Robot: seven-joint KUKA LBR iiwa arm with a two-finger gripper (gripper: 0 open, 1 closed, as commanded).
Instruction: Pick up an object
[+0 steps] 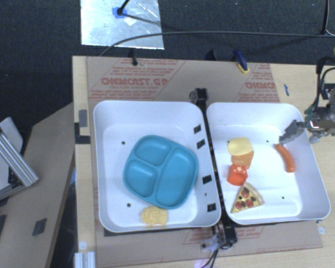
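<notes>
The pincer [293,132] hangs over the right bin's [307,205] far right corner, just above the upper tip of the sausage [286,157]; whether it is apart or together I cannot tell, and nothing shows between its tips. The sausage lies alone along the right wall, so it looks the likeliest target, clear of the others. The rest of the toys sit bunched near the divider: a yellow-topped cup [241,151], a red piece [237,175] touching it below, and a pizza slice [247,198] just beside that. The left bin [109,149] holds a blue tray [160,171] and corn [154,216] by the near wall, well apart from the arm's side.
</notes>
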